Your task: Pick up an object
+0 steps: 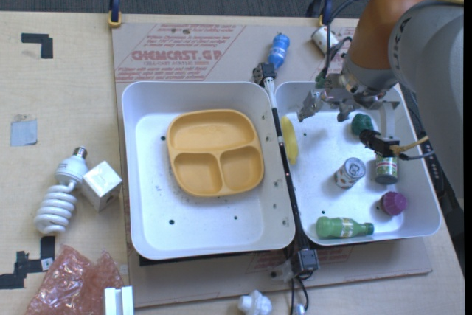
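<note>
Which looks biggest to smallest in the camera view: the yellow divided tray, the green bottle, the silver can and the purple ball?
1. Yellow divided tray
2. Green bottle
3. Silver can and purple ball: they look about alike, so I won't rank them.

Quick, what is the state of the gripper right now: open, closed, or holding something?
Gripper: over the right bin, near its top edge; open or closed cannot be told, and nothing is seen between its fingers.
</note>
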Robot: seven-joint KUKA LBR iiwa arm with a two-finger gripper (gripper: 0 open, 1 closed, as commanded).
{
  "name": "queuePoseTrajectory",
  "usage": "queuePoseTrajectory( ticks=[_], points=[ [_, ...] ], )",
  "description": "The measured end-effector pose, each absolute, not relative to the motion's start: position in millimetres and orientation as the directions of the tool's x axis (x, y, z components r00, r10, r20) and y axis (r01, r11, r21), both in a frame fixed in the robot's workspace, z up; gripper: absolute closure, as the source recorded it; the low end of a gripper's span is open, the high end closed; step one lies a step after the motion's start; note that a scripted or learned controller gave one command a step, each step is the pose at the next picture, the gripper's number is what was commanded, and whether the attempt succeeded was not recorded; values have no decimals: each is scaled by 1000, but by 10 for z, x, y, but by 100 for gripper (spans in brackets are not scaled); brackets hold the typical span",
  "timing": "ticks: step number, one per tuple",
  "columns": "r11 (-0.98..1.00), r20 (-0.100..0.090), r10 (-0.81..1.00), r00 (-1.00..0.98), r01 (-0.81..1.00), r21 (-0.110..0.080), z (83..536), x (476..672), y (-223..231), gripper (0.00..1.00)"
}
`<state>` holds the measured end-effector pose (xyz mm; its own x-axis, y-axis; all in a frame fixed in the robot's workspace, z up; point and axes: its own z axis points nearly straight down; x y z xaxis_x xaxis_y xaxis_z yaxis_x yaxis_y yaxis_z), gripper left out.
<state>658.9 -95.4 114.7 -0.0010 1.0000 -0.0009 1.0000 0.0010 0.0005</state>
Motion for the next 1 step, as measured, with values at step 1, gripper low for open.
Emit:
queuePoseTrajectory(
  ticks=[1],
  points=[
    [-1,-1,1000,1,1000,1,1064,6590,-1046,0]
  ],
)
